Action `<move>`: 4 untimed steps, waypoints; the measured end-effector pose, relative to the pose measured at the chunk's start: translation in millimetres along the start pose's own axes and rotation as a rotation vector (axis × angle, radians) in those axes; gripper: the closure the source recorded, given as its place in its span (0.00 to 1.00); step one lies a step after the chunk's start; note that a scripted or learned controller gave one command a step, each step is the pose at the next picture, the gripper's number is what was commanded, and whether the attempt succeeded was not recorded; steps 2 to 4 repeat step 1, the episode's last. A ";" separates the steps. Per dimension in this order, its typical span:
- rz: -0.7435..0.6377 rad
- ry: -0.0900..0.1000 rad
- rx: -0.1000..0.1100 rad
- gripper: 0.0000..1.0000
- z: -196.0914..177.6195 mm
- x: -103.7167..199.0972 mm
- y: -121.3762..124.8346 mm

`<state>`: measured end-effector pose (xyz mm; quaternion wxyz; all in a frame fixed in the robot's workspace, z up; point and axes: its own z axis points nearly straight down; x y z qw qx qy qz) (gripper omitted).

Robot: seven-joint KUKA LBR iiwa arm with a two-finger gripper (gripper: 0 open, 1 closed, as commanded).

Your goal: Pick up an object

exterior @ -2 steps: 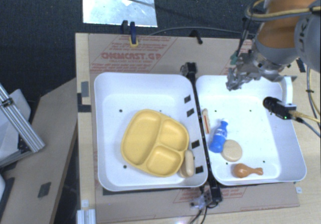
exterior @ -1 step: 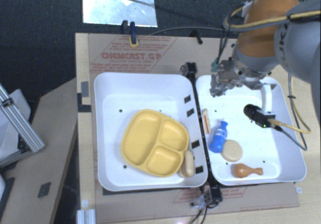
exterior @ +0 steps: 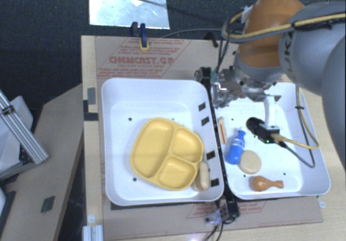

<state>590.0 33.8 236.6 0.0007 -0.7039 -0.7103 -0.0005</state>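
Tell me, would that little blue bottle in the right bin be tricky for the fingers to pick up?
Probably somewhat. The blue bottle lies on its side, and its rounded body looks apt to roll if nudged. It looks like smooth plastic, so likely light but slippery. It also lies close to the round tan disc and the bin wall, leaving little room around it.

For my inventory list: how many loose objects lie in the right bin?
4: a blue bottle, a round cookie, a drumstick, an orange stick by the left wall. The arm may hide more.
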 end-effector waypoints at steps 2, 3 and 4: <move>0.000 0.000 0.001 1.00 14.1 56.2 -21.1; 0.000 0.000 0.001 1.00 14.1 56.2 -21.1; 0.000 0.000 0.001 1.00 14.1 56.2 -21.1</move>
